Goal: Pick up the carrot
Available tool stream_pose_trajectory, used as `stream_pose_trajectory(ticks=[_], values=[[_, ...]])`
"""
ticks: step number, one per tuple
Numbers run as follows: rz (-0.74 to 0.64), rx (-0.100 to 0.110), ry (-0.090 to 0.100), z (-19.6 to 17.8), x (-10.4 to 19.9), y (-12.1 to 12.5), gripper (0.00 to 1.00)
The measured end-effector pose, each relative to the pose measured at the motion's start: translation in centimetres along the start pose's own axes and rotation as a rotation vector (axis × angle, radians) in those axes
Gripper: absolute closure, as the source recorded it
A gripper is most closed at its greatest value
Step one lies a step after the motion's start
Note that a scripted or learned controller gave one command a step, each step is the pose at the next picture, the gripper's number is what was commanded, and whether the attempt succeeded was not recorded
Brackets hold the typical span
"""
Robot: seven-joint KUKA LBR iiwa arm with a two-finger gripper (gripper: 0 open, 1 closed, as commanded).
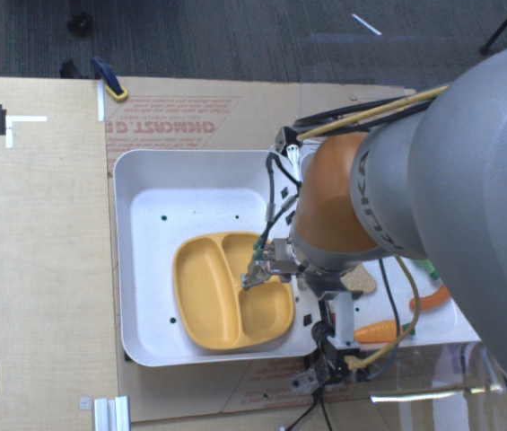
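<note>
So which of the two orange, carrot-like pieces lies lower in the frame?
The orange piece just right of the gripper's cable bundle, near the bin's bottom edge. The other orange piece sits higher and further right, tucked against the arm.

A single fixed camera looks down on the surface [38,268] from above, at a slant rather than straight overhead. A strip of dark floor [235,16] runs along the top of the frame beyond the far edge. The view sits fairly close: the left white bin [136,268] fills the middle of the frame, while the second bin [455,326] lies at the right and is mostly covered. The arm [468,196] enters from the right and passes so near the lens that its grey body bulks large and blocks the upper and lower right corner. Its orange band [329,196] sits near the centre.
</note>
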State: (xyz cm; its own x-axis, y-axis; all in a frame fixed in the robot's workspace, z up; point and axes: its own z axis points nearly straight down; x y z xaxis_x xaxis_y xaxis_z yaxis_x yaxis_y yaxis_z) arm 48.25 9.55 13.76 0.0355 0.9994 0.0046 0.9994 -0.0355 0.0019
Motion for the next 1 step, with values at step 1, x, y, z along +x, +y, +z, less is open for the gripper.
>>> stream_pose_trajectory(ticks=[1], values=[[0.208,-0.021,0.024,2.7,1.6,0.49,0.0]])
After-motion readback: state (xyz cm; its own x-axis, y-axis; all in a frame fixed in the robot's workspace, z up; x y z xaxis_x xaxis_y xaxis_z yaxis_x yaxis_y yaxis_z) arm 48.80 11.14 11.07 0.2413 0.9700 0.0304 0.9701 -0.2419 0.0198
